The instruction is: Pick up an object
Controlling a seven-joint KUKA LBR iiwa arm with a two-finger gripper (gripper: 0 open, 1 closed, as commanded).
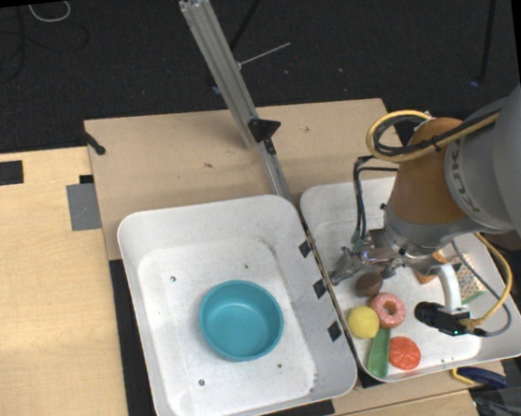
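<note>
My gripper (366,266) is low in the right bin (508,337), near its left wall, with the fingers spread open. A brown rounded object (369,284) lies just below the fingertips, and it is not held. In front of it sit a yellow ball (362,322) and a pink ring-shaped doughnut (388,309). A green oblong piece (379,353) and a red rounded piece (405,353) rest by the bin's front edge.
The left bin (158,253) holds a teal bowl (241,320). A patterned flat item (469,286) lies at the right of the right bin, partly under the arm. A slanted metal rail (224,65) stands behind the bins.
</note>
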